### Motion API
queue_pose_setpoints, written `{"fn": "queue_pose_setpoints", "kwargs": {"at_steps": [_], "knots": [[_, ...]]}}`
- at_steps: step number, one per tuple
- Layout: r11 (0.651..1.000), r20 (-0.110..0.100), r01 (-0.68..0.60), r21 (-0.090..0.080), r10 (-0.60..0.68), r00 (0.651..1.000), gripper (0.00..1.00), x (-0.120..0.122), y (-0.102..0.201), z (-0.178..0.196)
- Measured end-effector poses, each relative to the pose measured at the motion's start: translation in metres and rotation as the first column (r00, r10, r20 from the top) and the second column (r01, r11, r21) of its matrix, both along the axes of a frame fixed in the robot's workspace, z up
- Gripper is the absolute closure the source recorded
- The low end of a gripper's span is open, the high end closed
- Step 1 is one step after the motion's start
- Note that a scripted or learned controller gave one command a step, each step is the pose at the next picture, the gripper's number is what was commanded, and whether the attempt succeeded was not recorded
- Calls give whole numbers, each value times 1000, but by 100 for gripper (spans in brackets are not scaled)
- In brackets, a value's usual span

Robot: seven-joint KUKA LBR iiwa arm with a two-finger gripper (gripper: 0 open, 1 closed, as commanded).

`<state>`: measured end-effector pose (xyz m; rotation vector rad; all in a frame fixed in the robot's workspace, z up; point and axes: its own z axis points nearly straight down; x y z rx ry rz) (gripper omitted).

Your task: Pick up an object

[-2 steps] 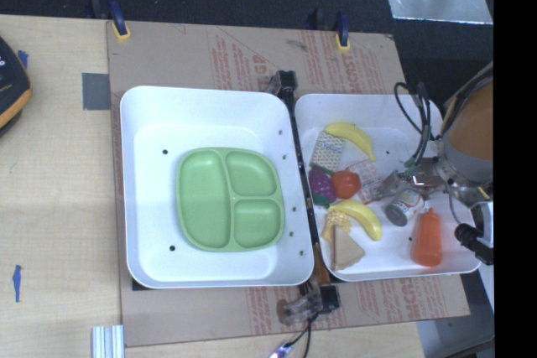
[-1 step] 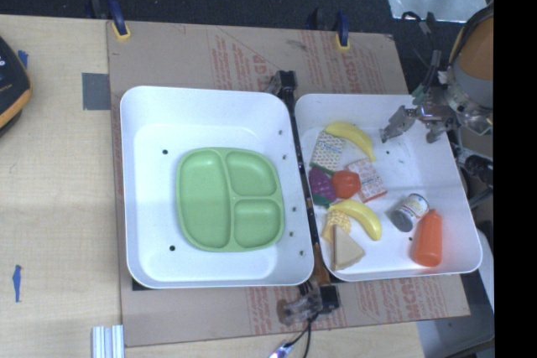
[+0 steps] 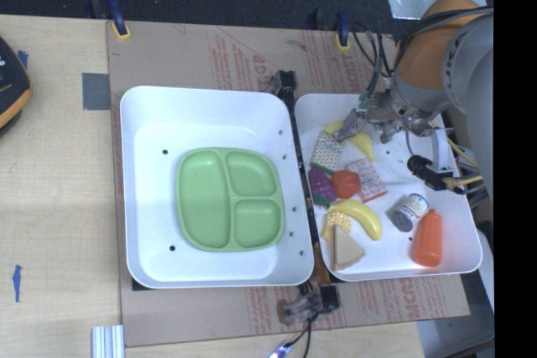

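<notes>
The right bin [image 3: 457, 260] holds several toy foods: a yellow banana [image 3: 362, 216], a red tomato [image 3: 345, 184], purple grapes [image 3: 320, 183], a corn cob [image 3: 337, 221], a bread wedge [image 3: 346, 248], a silver can [image 3: 407, 210] and an orange bottle [image 3: 427, 238]. Two patterned packets [image 3: 326, 152] [image 3: 367, 178] lie among them. My gripper [image 3: 369, 128] hovers over the far end of this bin, open, fingers spread with nothing between them. A small yellow piece [image 3: 362, 146] lies just in front of it.
The left bin [image 3: 143, 180] carries a green divided plate [image 3: 228, 199]. A ridge [image 3: 298, 180] separates the two bins. Cables and a black part [image 3: 428, 170] hang by the arm at the right bin's far right. Clamps [image 3: 117, 17] hold the cardboard's far edge.
</notes>
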<state>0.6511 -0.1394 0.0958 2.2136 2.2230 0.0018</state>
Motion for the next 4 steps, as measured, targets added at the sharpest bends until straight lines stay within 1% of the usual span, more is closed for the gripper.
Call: {"fn": "queue_pose_setpoints", "kwargs": {"at_steps": [1, 2, 3, 4], "knots": [[1000, -14, -5, 2, 5, 1000, 100, -2, 0, 9], [1000, -5, -1, 3, 1, 1000, 100, 6, 61, 97], [1000, -9, -1, 3, 1, 1000, 100, -12, 81, 121], [1000, -9, -3, 1, 3, 1000, 100, -68, 118, 127]]}}
